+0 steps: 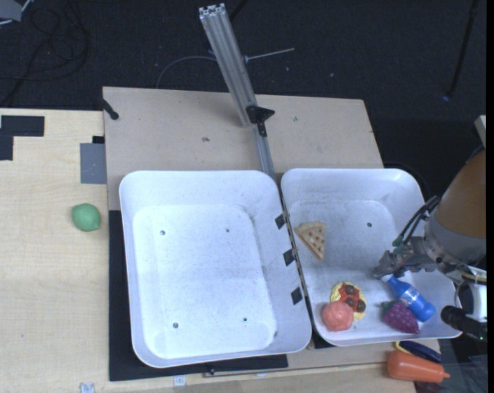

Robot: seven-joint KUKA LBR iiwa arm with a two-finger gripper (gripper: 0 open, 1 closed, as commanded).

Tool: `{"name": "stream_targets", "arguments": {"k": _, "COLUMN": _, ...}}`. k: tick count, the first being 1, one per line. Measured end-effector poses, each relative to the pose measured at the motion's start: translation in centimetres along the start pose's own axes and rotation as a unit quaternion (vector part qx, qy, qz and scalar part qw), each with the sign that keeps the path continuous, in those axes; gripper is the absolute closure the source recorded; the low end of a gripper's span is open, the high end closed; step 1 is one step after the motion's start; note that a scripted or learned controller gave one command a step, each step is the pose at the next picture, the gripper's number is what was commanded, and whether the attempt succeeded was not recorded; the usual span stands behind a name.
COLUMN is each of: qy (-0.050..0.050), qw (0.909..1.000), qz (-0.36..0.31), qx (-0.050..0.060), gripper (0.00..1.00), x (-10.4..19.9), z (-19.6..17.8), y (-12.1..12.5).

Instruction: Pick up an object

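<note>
Camera view | right bin (353, 185): 1 waffle piece (313, 239), 1 blue bottle (411, 298), 1 grapes (401, 318) | hand (398, 262): grip unclear

I have one fixed camera, mounted above the surface (230, 129) and looking down at a slant. It sits far enough back to take in both white bins (206, 219), and the arm (468, 211) enters from its right.

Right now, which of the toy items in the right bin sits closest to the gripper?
The blue bottle-shaped toy, lying just below the gripper near the bin's right side. The purple grape bunch is farther down; the red-and-yellow toy food and the waffle-patterned wedge lie farther left.
</note>
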State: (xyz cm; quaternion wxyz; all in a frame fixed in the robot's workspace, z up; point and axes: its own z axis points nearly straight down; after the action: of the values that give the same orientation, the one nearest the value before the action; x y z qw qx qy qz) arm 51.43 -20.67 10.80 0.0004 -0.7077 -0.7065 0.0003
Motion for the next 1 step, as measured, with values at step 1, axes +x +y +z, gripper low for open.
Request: {"name": "stream_targets", "arguments": {"k": 1, "qy": 0.000, "qw": 1.0000, "qz": -0.001, "qx": -0.002, "gripper": 1.00, "x": 0.72, "z": -4.46, "y": 0.06}}
